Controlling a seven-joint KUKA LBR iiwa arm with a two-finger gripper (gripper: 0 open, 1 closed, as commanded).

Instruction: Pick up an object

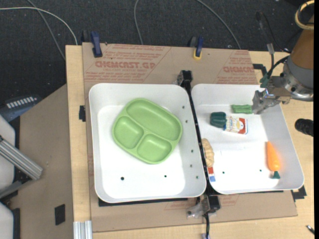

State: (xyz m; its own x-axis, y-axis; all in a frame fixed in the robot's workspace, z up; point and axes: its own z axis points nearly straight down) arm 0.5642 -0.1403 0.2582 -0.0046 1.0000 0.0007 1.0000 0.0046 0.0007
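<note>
A small green block [241, 108] lies near the far wall of the right bin [294, 176], just beside the gripper [261, 102], which hangs at its right end; whether it grips anything I cannot tell. Nearer the middle sit a dark green cap [218, 118] touching a white and red carton [236, 125]. An orange carrot [272, 157] lies by the right wall. The left bin [99, 148] holds a green divided plate [147, 130].
</note>
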